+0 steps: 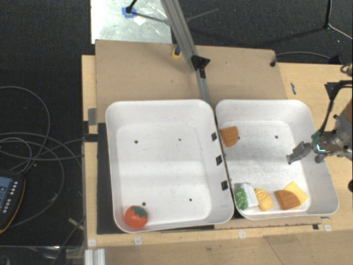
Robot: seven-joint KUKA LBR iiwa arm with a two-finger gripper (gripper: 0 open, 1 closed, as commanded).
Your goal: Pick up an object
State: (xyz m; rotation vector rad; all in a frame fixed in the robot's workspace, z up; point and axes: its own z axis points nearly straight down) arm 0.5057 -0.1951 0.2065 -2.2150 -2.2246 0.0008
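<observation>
My gripper [306, 157] hangs over the right side of the right bin [309, 117], open, with nothing between its fingers. Below it, along the bin's front wall, lie an orange-and-yellow wedge [291, 195], a yellow piece [265, 199] and a green-and-white item [242, 196]. An orange-brown chunk [229, 136] rests near the right bin's left wall. A red tomato-like ball [135, 216] sits in the front left corner of the left bin [160, 112].
A grey metal pole [182, 29] slants across the back of the bench to the seam between the bins. Black clips [219, 159] join the bins along that seam. Cables and a handheld controller [10, 195] lie on the floor at left.
</observation>
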